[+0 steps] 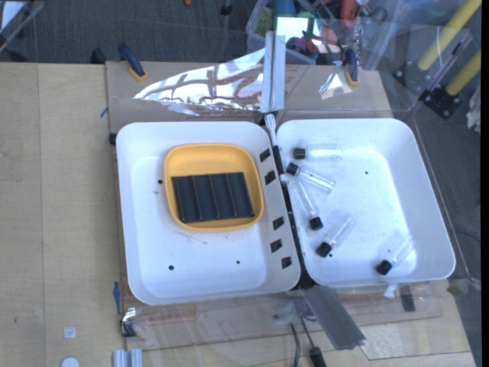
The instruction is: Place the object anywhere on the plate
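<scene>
A yellow plate [177, 161] sits in the left bin [145, 251], toward its back. A dark ribbed rectangular block [212, 196] lies flat on the plate, covering most of its middle. Several clear tubes with black caps lie in the right bin [428, 228]: one near the back [319, 154], one below it [309, 177], one upright-lying by the divider [307, 207], one in the middle [335, 235] and one at the front right [395, 254].
Black clips [275, 201] run down the divider between the two bins. Crumpled foil [206, 86] lies behind the left bin. A clear box of colourful items [328, 10] stands at the back. A blue clamp [131, 61] sits at the back left.
</scene>
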Controlling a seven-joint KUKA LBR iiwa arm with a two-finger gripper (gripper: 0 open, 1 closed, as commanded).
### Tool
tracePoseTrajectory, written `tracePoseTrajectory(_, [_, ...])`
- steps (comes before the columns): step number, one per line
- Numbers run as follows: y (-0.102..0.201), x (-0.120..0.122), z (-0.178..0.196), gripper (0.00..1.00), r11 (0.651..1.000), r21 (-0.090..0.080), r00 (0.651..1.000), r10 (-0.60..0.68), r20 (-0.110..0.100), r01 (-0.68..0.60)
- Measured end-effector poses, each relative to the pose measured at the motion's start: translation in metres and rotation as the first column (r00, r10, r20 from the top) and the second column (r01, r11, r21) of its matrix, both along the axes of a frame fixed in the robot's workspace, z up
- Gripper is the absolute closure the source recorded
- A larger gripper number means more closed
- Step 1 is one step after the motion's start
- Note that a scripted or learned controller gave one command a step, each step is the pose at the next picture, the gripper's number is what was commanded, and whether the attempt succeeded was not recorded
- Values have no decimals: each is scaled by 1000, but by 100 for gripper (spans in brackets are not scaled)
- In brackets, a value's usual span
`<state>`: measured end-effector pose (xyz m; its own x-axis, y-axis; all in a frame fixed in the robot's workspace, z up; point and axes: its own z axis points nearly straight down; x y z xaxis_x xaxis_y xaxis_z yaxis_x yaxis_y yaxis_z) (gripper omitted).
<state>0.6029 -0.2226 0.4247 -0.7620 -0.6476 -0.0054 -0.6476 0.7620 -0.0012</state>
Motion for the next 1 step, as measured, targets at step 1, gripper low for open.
tracePoseTrajectory(1, [0, 57, -57, 100, 900, -2, 900, 436, 3, -436])
